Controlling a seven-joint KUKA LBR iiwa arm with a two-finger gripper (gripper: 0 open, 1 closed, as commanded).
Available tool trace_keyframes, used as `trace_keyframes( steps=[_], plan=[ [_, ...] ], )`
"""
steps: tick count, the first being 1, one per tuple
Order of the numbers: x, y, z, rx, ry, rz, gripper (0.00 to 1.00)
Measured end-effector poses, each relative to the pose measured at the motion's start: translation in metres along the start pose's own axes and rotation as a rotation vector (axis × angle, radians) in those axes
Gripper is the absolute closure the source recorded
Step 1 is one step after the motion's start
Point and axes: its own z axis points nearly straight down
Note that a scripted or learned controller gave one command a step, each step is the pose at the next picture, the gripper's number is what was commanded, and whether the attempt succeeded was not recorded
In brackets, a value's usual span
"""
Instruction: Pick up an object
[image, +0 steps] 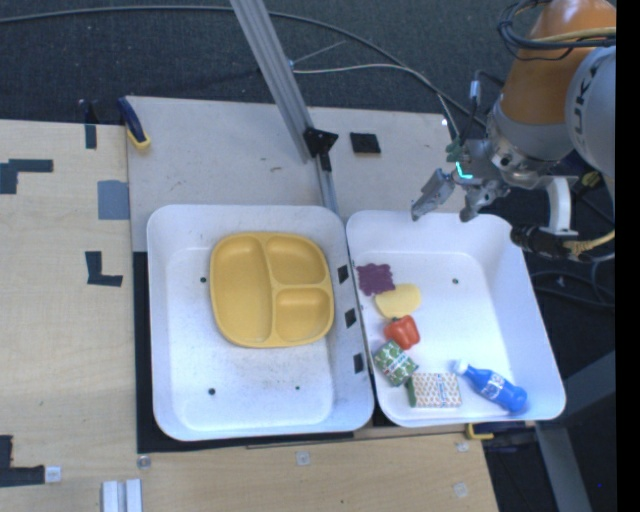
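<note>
Hand (449, 204) (open) above right bin's (520, 300) rim

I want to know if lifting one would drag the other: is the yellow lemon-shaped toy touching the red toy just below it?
Touching. In the camera view the yellow toy and red toy meet with no white bin floor between them.

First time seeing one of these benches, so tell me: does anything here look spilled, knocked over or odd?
Nothing looks spilled or broken. The blue bottle lies on its side in the right bin, by loosely piled toy food. The yellow divided plate sits flat in the left bin. The gripper hangs open above the right bin's far edge.
</note>
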Motion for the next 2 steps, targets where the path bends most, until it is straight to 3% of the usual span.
trace_keyframes(
  steps=[1, 2],
  plan=[
    [0.0, 0.001, -0.002, -0.003, 0.0, 0.0, 0.0],
    [-0.007, -0.007, 0.05, 0.001, -0.001, 0.001, 0.0]
  ],
)
